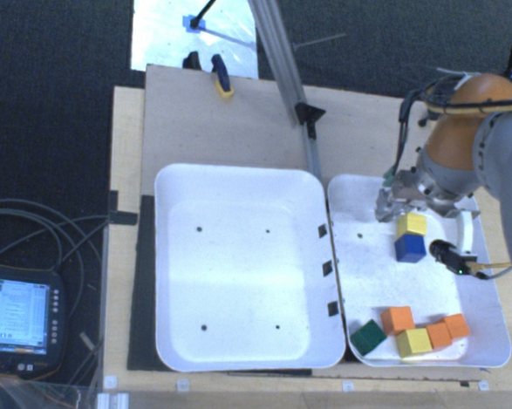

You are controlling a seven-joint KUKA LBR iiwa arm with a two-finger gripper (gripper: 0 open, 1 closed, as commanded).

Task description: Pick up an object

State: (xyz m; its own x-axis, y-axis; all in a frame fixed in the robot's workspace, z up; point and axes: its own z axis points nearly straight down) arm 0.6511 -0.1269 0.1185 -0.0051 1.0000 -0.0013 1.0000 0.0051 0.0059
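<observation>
No brand or label can be read anywhere; the screen of the black handheld control pendant (pixel 14 318) at the lower left glows with pale lines too small to make out.

The grey arm with its orange band (pixel 457 139) reaches in from the right and hangs over the far end of the right shallow white plastic bin (pixel 351 250). Its hand (pixel 398 203) sits low there, just above a small yellow cube (pixel 412 224), which rests against a blue cube (pixel 409 248). The wrist covers the fingers from here, so I cannot tell whether the hand is open or closed, nor whether it touches the yellow cube.

At the near end of the same bin lie a dark green block (pixel 368 336), an orange block (pixel 397 319), a second yellow block (pixel 413 341) and two more orange blocks (pixel 448 330) bunched together. The left white bin (pixel 234 268) lies just beside it on the tan bench (pixel 226 127). A grey metal pole (pixel 280 48) slants across the far side, its upper end cut off by the frame.
</observation>
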